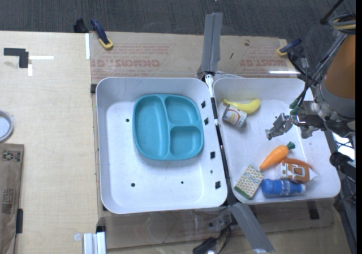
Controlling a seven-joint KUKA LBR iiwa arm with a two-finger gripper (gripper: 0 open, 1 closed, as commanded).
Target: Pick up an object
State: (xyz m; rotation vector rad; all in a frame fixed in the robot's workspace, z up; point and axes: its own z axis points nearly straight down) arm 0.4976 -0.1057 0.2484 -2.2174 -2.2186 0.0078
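Observation:
The right bin (266, 90) holds a yellow banana (244, 104), a small can (234, 116), an orange carrot (275, 156), an orange-and-white packet (297, 169), a blue bottle (281, 188) and a patterned box (249, 181). My gripper (278, 128) hovers over the bin's middle, above and slightly left of the carrot, to the right of the can. Nothing shows between its fingers. Its arm comes in from the right edge.
The left bin (113, 134) contains a teal divided plate (168, 127). A grey divider post (212, 43) stands between the bins at the back. Blue-and-yellow clamps (100, 34) sit on the cardboard behind.

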